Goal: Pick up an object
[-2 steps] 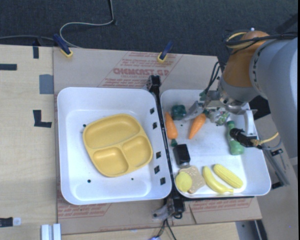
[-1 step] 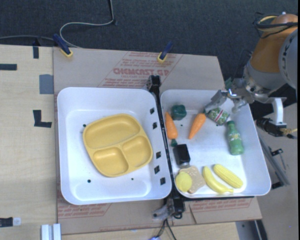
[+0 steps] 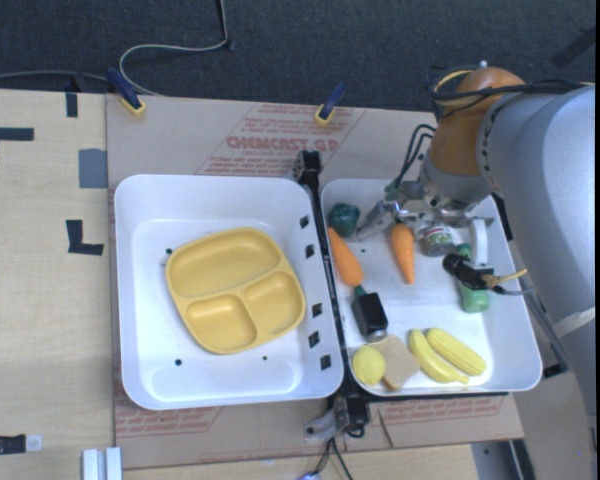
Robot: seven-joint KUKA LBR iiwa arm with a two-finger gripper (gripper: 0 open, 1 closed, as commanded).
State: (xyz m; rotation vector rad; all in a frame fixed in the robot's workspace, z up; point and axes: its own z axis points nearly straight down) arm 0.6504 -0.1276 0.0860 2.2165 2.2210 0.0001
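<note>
Two white bins sit side by side on the desk (image 3: 40, 268). Left bin (image 3: 140, 298) holds a yellow divided plate (image 3: 235, 288). Right bin (image 3: 510, 353) holds bananas (image 3: 445, 355), two carrots, one at (image 3: 345, 258) and another at (image 3: 404, 252), a black block (image 3: 370, 313) and a teal piece (image 3: 343, 216). Over the right bin's far end the claw (image 3: 405, 211) hangs just above the second carrot; whether it is spread or pressed together, I cannot tell.

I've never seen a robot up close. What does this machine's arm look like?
The arm is a thick, rounded grey tube with a glossy orange band above the wrist. Thin dark cables loop beside that band, and a small metallic pincer sits at the tip.
</note>
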